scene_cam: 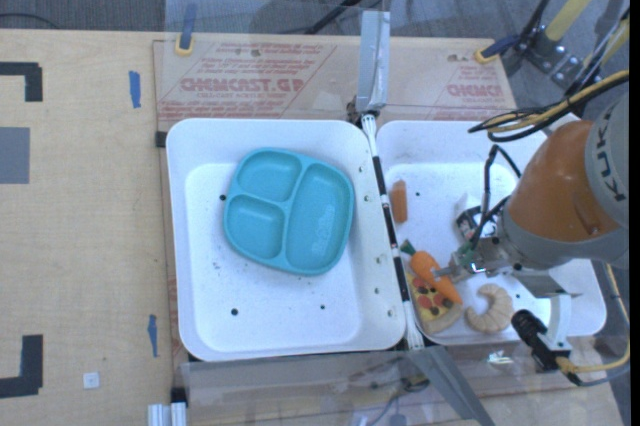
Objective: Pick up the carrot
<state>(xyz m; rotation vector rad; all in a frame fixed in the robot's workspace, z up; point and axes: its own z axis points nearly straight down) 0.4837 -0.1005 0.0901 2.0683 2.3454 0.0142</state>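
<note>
In the right-hand bin (590, 314), down toward its 7 o'clock corner, the carrot (427, 266) lies close to the wall shared with the other bin, a short orange stub with a bit of green at its upper end. Touching it at its 5 o'clock side sits a pizza slice (440, 302), and a croissant (489, 307) lies just beyond that, toward 3 o'clock. A small orange sausage-like piece (399, 202) rests apart at the carrot's 11 o'clock.

The pincer (470, 259) hangs just to the carrot's 3 o'clock side, under the grey and orange arm (560, 194). I can't tell how it is set from where I look, and nothing I see says it has hold of anything.

From here, I'd judge the trick is to come down squarely over the carrot's middle, closing across its narrow width, and to keep off the pizza slice pressed against it. The bin wall at 9 o'clock leaves little room, so the approach wants to be straight down.

In the left bin (190, 214) sits a teal divided plate (290, 211), well clear of the work.
</note>
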